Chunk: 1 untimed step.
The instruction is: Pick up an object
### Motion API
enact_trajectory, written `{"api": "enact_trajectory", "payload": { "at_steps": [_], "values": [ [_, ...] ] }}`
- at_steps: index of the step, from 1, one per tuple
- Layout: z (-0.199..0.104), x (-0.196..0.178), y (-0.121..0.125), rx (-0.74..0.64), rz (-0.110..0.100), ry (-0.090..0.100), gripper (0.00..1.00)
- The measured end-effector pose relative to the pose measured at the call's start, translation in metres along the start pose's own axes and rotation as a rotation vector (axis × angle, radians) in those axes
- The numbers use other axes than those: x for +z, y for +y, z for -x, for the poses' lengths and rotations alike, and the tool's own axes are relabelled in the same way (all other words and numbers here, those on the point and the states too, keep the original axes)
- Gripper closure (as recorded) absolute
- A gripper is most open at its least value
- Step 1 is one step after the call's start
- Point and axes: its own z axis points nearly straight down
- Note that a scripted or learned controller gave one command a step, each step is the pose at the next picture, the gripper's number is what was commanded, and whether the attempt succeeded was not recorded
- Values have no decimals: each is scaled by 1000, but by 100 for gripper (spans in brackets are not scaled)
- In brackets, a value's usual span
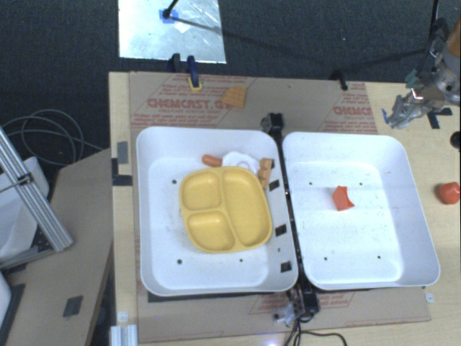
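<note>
Gripper (403,112) hung over bench beyond right bin's (414,193) far right corner, outside bin; jaw state could not be told. Orange piece (343,198) lay near right bin's centre, well apart from gripper. Yellow divided tray (225,209) sat mid left bin (155,215), small sausage-like piece (212,161) and white item (240,162) near far edge. Another orange thing (449,192) lay on bench by right bin's right edge.

Pale metallic claw (405,112) with thin silvery fingers, dark fittings
</note>
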Motion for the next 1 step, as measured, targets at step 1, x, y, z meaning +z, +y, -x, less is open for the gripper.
{"api": "enact_trajectory", "payload": {
  "at_steps": [1],
  "values": [
    [0,-7,0,0,1,0,100]
  ]
}}
